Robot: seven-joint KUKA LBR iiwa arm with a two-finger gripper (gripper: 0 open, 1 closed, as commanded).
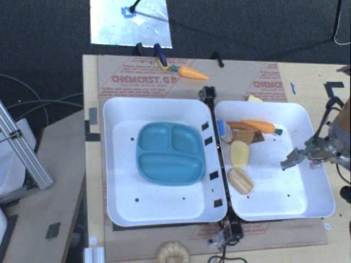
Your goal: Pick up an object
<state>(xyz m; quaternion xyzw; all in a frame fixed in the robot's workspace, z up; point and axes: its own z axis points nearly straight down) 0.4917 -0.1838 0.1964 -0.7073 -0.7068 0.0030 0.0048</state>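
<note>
hovering gripper [290,161] over bare right bin [274,204] | cannot tell finger gap | risking grabbing nothing, being well apart from yellow block [239,154] and bread roll [240,181]

A divided plate [169,152] sits centred in the left bin [118,147]. In the right bin [296,201], a carrot [258,126] lies at eleven o'clock, a bread roll [240,181] at eight o'clock.

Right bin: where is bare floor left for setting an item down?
The right bin has bare floor along its near edge and right half, between the bread roll and the gripper. Its left side is crowded: carrot, yellow block, roll.
</note>
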